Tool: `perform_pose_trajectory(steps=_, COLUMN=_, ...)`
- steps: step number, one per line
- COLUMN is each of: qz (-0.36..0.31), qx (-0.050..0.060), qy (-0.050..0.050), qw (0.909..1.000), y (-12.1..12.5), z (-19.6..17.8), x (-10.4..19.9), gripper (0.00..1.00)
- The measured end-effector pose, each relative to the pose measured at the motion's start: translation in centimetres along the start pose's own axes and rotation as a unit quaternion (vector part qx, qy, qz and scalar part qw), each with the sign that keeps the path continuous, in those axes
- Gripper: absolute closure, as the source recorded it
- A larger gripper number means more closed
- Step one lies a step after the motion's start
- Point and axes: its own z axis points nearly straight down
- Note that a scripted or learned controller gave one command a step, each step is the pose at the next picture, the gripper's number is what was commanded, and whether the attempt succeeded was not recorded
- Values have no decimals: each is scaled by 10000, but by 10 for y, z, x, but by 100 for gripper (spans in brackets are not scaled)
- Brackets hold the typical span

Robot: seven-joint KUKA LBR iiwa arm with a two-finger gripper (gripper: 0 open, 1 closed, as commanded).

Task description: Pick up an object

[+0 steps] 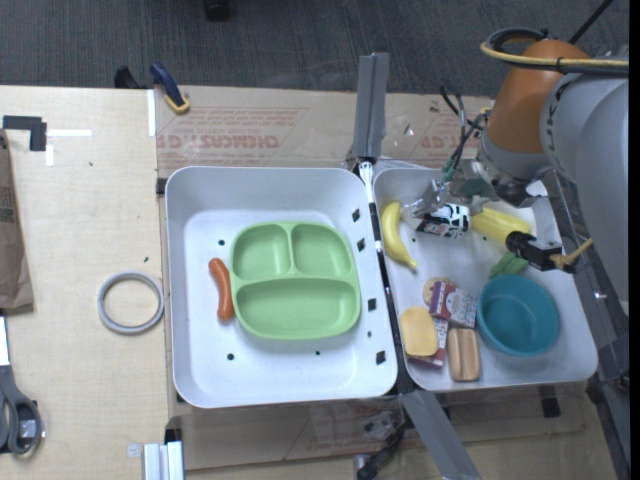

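The gripper (443, 206) is seen low over the far part of the right bin (570, 368), and how its jaws stand cannot be told from this slanted angle; nothing can be confirmed as held. Directly beneath it a small black-and-white object (446, 224) is lying, close enough that contact cannot be ruled in or out, so this is judged the likely target of the pick. Just beside the tool, on the side toward the other bin, a yellow banana (397, 236) is resting along the wall, and on the opposite side a second yellow piece (497, 225) is found, partly under the arm. Nearer the camera from the tool, a blue bowl (518, 315), a snack packet (452, 304), a yellow wedge (420, 332) and a tan bread-like piece (463, 354) are crowded together; a descent there would be harder, which may be why the freer far end is being worked. Well apart from the tool, the left bin (190, 358) is occupied by a green divided plate (295, 280) with an orange sausage (222, 288) just beside it.
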Motion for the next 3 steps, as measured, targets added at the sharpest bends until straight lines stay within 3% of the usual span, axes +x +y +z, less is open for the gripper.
perform_pose_trajectory(steps=1, qz=-881, qx=-26, qy=-3, qw=9961, y=-2, z=-1, x=14, gripper=0)
perform_pose_trajectory(steps=3, qz=-1209, qx=-35, qy=25, qw=9927, y=-9, z=-1, x=8, gripper=0)
